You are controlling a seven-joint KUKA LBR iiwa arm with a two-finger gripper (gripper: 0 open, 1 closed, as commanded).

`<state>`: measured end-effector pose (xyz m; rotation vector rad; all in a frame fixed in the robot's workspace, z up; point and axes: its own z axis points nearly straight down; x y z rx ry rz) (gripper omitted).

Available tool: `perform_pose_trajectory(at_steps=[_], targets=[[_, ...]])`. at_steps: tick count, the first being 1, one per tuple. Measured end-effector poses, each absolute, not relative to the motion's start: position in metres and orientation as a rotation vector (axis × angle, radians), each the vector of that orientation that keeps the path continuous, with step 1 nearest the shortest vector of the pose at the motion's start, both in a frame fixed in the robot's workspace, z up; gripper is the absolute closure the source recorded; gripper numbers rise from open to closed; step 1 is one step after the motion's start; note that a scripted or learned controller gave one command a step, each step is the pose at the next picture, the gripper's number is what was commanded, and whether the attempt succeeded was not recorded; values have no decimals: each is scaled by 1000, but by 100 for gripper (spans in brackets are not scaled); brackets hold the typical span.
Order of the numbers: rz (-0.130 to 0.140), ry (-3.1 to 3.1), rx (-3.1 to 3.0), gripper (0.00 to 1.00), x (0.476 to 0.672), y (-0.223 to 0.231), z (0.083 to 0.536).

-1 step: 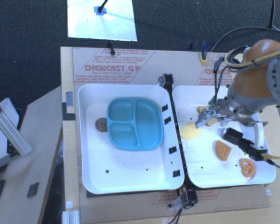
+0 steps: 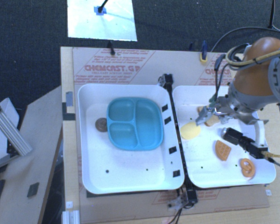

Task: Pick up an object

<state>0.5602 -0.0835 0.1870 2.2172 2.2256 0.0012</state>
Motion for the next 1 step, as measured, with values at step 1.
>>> perform_pose_trajectory(at_steps=[1], targets=[[-3, 2225, 2221, 0, 570, -85, 135]])
